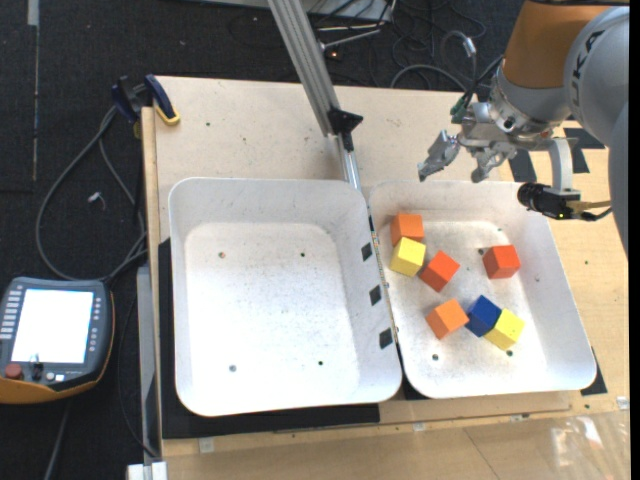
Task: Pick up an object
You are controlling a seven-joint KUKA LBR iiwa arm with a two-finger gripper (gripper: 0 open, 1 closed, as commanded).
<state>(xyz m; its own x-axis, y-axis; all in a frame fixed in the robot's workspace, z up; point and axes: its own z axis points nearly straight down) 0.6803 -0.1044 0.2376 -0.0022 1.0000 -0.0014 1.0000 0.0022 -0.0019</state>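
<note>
White plastic bins sit side by side on the bench, and the right bin (560, 363) holds all seven small blocks. The gripper (462, 161) hangs above that bin's far rim, and its two fingers are spread apart with nothing between them. The blocks all lie toward the camera from the jaws, lower in the picture, so the coming move looks like a reach forward and down into the bin.

Nearest the jaws is an orange block (406, 227) at the far left of the group, touching a yellow block (408, 256) just in front of it. An orange-red block (439, 270) stands beside that yellow one. A red block (501, 260) stands alone further right, apart from its neighbours, which likely makes it the easiest pick. Nearer the camera, an orange cube (448, 317), a blue block (484, 314) and a second yellow block (505, 329) crowd together, touching or nearly so. The blocks look roughly cubic, so no long axis matters much; several are turned at an angle to the bin walls.

Crowding is the main obstacle: fingers closing on a clustered block may strike its neighbour. The left bin (200, 208) lies well apart from the jaws, and a slanted metal rail (300, 48) crosses the bench behind the bins.
</note>
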